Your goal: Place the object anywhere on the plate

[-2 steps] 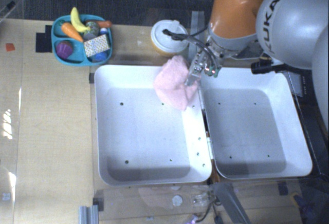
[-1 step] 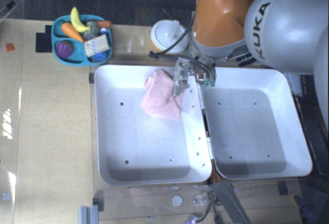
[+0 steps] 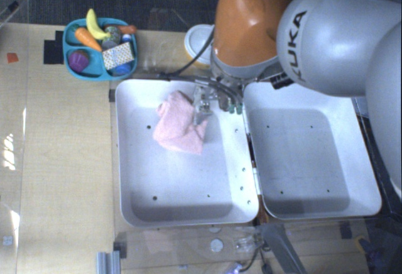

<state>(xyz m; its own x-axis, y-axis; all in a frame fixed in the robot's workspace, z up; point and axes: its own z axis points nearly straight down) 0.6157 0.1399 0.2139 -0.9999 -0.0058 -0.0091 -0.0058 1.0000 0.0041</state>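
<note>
Two shallow white bins sit side by side on the pale wooden desk [image 3: 56, 159]: the left bin [image 3: 182, 203] and the right bin [image 3: 314, 197], their inner rims almost touching.

Crumpled pink cloth [image 3: 179, 125] lies in the left bin, in its upper middle part, resting on the bin floor. Folds are bunched; one corner points up toward the bin's far wall.

Grey KUKA arm [image 3: 339, 34], with its orange band [image 3: 248, 18], reaches in from the right and hangs over the far edge of the bins, roughly above the gap between them. The claw [image 3: 202, 112] points down into the left bin at the right edge of the cloth. Its metal fingers [image 3: 200, 106] look close together and touch or overlap the cloth's right margin; cannot tell whether any fabric is pinched between them, and cannot tell whether the claw is open or closed. A dark cable [image 3: 188, 64] runs from the wrist toward the upper left.

Blue sectioned plate [image 3: 70, 70] stands on the desk beyond the left bin's far-left corner, well apart from the cloth. It carries a yellow toy banana [image 3: 95, 24], an orange toy carrot [image 3: 86, 38], a purple rounded item [image 3: 78, 60] and a pale patterned block [image 3: 119, 54].

Round white-and-yellow container [image 3: 198, 43] sits behind the left bin, partly hidden by the arm.
</note>
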